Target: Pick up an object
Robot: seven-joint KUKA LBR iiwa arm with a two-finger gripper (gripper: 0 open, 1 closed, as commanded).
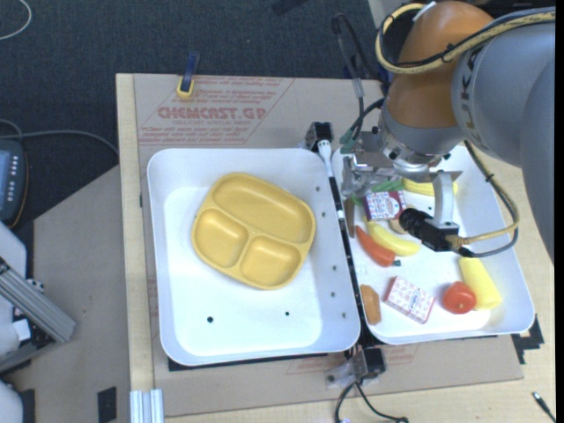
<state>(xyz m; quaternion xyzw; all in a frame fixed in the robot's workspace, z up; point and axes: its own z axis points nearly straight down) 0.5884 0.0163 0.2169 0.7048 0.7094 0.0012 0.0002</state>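
Gripper [398,203] low in right bin [511,311], over a red-white packet [382,206] beside the banana [394,239] (grip state: cannot tell). Yellow divided tray [254,229] in left bin [167,236].

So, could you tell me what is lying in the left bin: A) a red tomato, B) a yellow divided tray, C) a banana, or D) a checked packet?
B: the yellow divided tray lies alone on the floor of the left bin, while the food items lie in the right bin.

The arm [493,69] hides part of the right bin [515,276].
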